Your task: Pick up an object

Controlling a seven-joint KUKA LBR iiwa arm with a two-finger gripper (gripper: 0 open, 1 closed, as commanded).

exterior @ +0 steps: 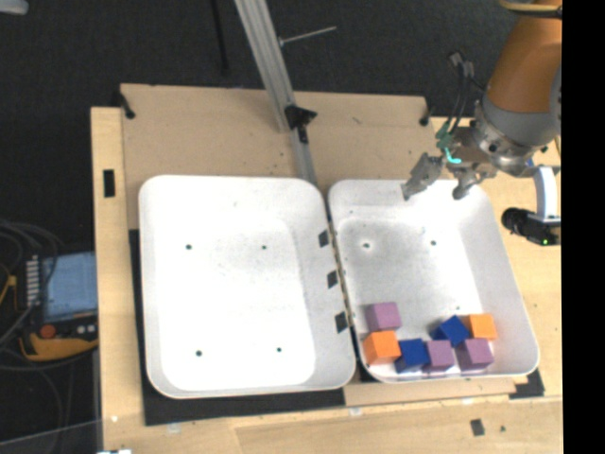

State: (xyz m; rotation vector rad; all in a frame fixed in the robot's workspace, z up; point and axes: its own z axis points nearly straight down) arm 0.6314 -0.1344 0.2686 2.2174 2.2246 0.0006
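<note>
- Left bin point(161, 253), just beside the right bin point(506, 253).
- Near edge of the right bin: three purple blocks point(382, 315), two orange blocks point(382, 346), two blue blocks point(412, 353).
- Above its far edge: gripper point(437, 183), fingers spread apart, grasping nothing.

Three purple cubes point(382, 314), two orange point(382, 346), two blue point(413, 353); two bins point(236, 197).

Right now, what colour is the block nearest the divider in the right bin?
Orange block, clearest in the camera view.
</note>
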